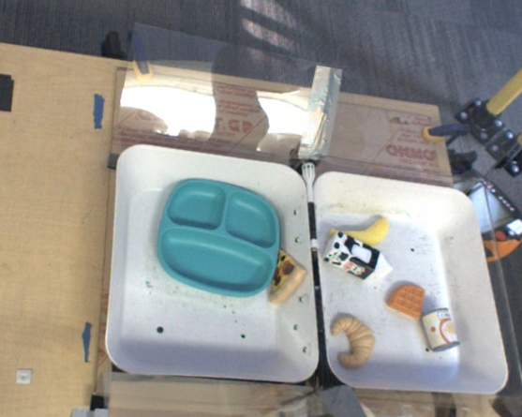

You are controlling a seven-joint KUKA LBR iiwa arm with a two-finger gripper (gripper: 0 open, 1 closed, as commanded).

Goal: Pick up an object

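Grey-and-orange arm [501, 230] just outside the right bin's [451, 200] far right corner, gripper's grip impossible to tell, croissant [352, 340] near its front edge

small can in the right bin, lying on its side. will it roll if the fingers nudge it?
Probably: the can looks cylindrical and lies on its side, so a sideways nudge may roll it. The right bin rim is close and might stop it. It looks rigid, likely light.

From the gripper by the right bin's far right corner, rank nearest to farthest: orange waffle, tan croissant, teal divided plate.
1. Orange waffle, right bin, right side.
2. Tan croissant, right bin's front edge.
3. Teal divided plate, left bin.
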